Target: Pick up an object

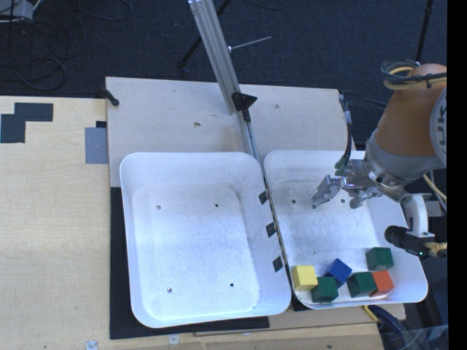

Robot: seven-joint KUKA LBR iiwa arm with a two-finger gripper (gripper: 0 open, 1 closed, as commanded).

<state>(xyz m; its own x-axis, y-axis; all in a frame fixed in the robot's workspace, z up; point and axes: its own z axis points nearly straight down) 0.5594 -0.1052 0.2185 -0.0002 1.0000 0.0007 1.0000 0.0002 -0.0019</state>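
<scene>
Several small blocks lie at the near end of the right bin (314, 217): a yellow block (305, 276), a blue block (338, 270), green blocks (325, 289) (360, 284) (379, 257) and an orange block (382, 281). My gripper (340, 194) hangs over the middle of the right bin, well behind the blocks. Its two fingers are spread apart, one finger (323, 192) to the left and one finger (358, 198) to the right. Nothing is between them.
The left bin (146, 195) sits beside the right one, with black clips (271, 229) along the shared edge. A slanted aluminium rail (219, 57) rises behind the bins. The arm's orange band (412, 122) is at the right.
</scene>
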